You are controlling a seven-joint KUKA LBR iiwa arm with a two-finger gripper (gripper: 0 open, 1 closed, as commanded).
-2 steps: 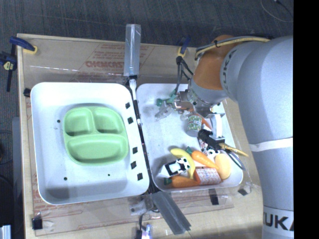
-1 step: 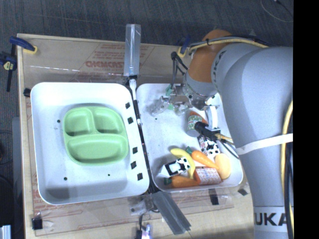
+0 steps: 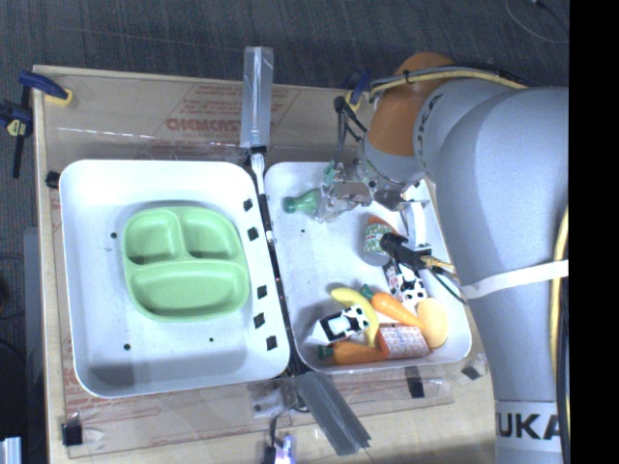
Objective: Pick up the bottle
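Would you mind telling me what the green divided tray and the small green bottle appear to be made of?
The green divided tray looks like moulded plastic with a matte finish: uniform pale green, soft rounded compartment edges, no glare. The green bottle, lying on its side by the gripper, is probably plastic too, slightly glossy, though it is too small to be sure.

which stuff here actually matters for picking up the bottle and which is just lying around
For the job:
green bottle, lying in the right bin near its top left corner
gripper, just right of the bottle

Lying about:
green divided plate in the left bin
banana
carrot
can
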